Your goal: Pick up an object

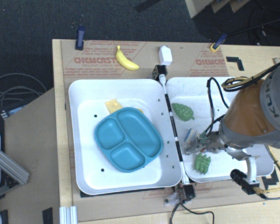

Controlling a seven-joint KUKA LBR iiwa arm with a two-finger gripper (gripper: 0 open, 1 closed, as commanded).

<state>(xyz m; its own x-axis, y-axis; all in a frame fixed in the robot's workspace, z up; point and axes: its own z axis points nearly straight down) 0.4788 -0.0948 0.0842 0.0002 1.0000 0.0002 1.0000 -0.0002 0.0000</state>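
The right bin (196, 88) holds a green leafy toy (183, 111) near its back left and a second green knobbly toy (202, 163) near its front. A small blue stick-like item (189, 135) lies by the bin's left wall. My gripper (197, 144) is low in this bin, between the two green toys and just right of the blue item. The arm's orange band (245, 113) covers the bin's right part. A blue divided plate (127, 138) lies in the left bin (84, 101), with a yellow piece (113, 106) poking out from behind it.
A yellow banana (126, 59) and a small white block (165, 55) lie on the bench behind the bins. A blue clamp (80, 36) and a yellow-blue clamp (218, 43) sit at the bench's back edge. Black cables (214, 94) loop over the right bin.
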